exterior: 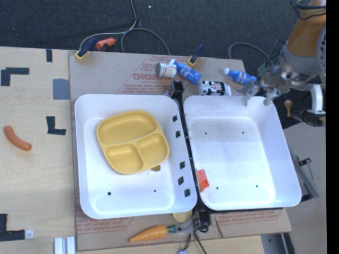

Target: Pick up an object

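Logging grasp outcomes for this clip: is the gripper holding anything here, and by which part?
Nothing is held. The gripper hangs over the far rim of the right bin, with nothing between its fingers.

Red printed lettering on the cardboard sheet (139, 78) under the bins, partly covered, too blurred to read
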